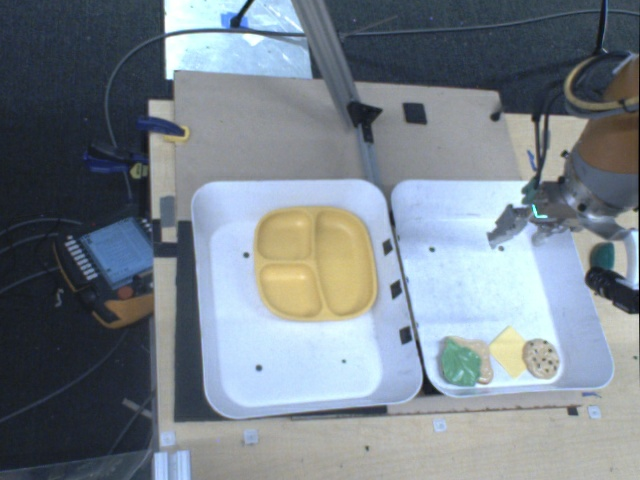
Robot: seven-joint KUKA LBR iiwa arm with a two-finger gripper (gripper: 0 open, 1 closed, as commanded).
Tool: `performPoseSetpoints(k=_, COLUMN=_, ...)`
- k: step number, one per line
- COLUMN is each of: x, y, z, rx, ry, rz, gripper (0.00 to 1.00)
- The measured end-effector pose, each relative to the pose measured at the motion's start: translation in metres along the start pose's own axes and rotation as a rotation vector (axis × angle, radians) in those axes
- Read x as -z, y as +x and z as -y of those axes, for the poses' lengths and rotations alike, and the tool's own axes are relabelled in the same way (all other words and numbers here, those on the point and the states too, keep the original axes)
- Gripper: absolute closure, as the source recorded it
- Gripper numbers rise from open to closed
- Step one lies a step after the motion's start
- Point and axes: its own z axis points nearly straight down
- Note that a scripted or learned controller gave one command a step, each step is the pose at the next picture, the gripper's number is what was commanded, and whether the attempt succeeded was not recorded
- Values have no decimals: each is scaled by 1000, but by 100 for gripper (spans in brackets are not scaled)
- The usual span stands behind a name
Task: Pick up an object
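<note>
Three small flat food pieces lie in a row along the near edge of the right bin [590,298]. The green leaf-shaped piece [460,363] is leftmost, overlapping a tan piece [483,360] just beside it. The yellow cheese slice [508,351] sits as a diamond in the middle, touching the round speckled cookie [541,358] at the right end. All lie flat.

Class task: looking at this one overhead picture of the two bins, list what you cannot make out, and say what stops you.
- Gripper, camera view: small and blurred, so open or shut cannot be told.
- Arm: cut off by the right edge.
- Green item and the tan piece beside it: overlapping and too small to identify.
- Round item: too small to identify for certain.
- Handheld device left of the bench: screen unreadable.
</note>
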Motion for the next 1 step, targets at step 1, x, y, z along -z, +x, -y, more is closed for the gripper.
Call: performPoseSetpoints(k=1, x=1, y=0, z=-1, rx=0, ry=-2, rz=0, gripper=0)
